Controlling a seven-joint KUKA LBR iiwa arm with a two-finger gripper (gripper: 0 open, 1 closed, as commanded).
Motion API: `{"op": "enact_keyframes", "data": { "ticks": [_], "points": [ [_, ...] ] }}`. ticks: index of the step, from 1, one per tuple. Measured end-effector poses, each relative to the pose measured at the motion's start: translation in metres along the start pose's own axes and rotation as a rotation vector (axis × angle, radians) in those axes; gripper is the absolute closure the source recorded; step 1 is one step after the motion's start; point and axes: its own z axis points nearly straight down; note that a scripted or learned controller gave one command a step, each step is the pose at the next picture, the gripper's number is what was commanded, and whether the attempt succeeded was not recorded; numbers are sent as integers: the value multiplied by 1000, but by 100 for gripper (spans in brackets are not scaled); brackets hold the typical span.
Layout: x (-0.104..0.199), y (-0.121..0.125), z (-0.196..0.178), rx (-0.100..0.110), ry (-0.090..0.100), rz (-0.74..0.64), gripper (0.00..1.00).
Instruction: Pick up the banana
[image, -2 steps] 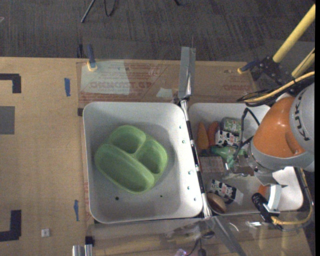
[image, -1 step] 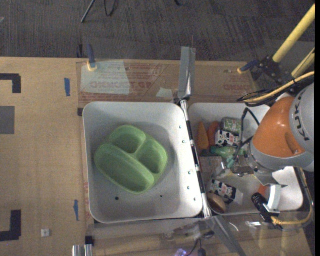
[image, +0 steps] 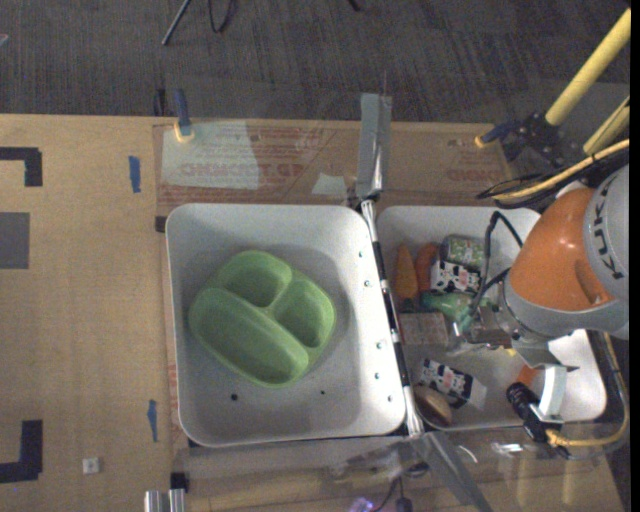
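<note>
Claw is low over the right bin, just right of the brown block. The wrist covers it, so can't tell if it's open or closed, and nothing is visibly held.

Banana: can't say for sure which item it is. Prob. in this bin's clutter near the block, poss. under the arm.

Beyond the block: two orange pieces, a cow-print carton and a can. On the block's near side: a second carton and a brown round thing. Left of the block, in the other bin: green plate.

Step, as I read it: getting onto the banana. To do it well:
- confirm the target first, since the orange pieces could fool it
- come straight down & grip across the narrow width, mid-length
- stay clear of the cartons & block, as clutter is tight
- lift slowly & check it's really held
</note>
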Motion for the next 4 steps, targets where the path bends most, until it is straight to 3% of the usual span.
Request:
{"op": "enact_keyframes", "data": {
  "ticks": [1, 2, 3, 4],
  "points": [
    [-85, -1, -33, 12, 0, 195, 100],
    [-38, 50, -120, 13, -1, 452, 100],
    [-38, 50, -120, 14, -1, 452, 0],
    [-43, 26, 13, 14, 0, 350, 0]
  ]
}}
